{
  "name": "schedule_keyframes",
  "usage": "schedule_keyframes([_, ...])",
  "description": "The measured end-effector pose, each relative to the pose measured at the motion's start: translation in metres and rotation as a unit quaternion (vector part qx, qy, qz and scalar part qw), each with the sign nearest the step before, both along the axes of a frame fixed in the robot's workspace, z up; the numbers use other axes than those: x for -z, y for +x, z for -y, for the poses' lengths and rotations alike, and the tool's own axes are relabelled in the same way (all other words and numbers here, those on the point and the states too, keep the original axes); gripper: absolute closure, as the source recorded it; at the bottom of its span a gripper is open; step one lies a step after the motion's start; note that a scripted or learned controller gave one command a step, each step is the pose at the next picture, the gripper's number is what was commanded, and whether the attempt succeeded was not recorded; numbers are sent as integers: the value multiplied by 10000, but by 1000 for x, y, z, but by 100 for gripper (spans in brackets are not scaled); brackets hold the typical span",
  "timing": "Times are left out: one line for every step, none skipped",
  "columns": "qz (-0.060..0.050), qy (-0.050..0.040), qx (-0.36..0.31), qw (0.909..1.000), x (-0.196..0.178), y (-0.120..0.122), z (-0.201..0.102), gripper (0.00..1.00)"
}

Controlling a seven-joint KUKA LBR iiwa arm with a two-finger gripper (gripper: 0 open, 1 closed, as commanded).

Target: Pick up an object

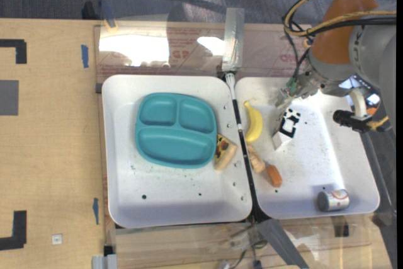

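My gripper (pixel 281 133) hangs low in the right bin (pixel 352 167), in its upper left part, with the grey arm and orange band reaching in from the upper right. Just left of the gripper, a yellow banana (pixel 254 122) lies against the bin's left wall. Below it sit a tan chunk of toy food (pixel 255 161) and a small orange carrot-like piece (pixel 274 175). A silver can with a red label (pixel 332 199) lies on its side near the front right corner. I see nothing held.
The left bin (pixel 119 186) holds a teal divided plate (pixel 175 129), with a small slice of toy food (pixel 223 150) at the plate's right edge near the divider. Cables (pixel 302 6) loop above the arm.
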State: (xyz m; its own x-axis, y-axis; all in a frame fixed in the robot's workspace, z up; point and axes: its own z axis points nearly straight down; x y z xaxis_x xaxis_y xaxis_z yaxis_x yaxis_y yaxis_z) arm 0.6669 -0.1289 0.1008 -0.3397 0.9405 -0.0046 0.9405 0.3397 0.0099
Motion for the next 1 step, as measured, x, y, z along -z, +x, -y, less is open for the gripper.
schedule_keyframes([-13,3,1,10000,1,-1,0,0])
